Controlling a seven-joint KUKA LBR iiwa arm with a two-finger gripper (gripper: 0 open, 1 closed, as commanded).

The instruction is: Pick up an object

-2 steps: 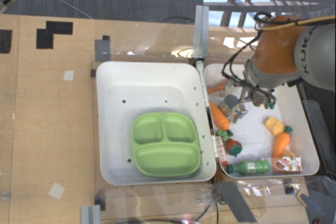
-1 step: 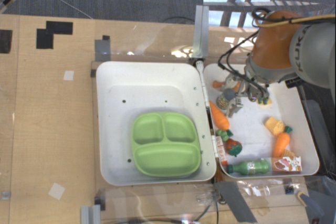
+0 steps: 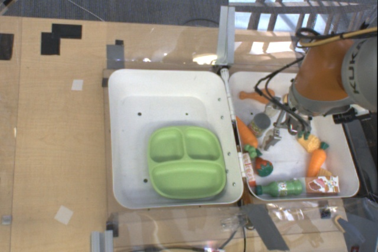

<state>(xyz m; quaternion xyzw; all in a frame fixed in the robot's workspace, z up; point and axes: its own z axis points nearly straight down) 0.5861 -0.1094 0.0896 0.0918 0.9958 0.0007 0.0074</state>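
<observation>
I'd go for the small grey can (image 3: 258,124), standing near the middle of the right bin (image 3: 348,186), toward its left wall. It looks light, stiff and smooth, so likely slippery; I'd grip it across its round sides, low down. The gripper (image 3: 276,134) hangs just beside it, to its right; I think its fingers are apart with nothing between them, though the view is cluttered there. An orange carrot (image 3: 246,133) lies along the left wall, a green bottle (image 3: 282,188) by the front edge. The green plate (image 3: 187,161) sits in the left bin (image 3: 127,127).
</observation>
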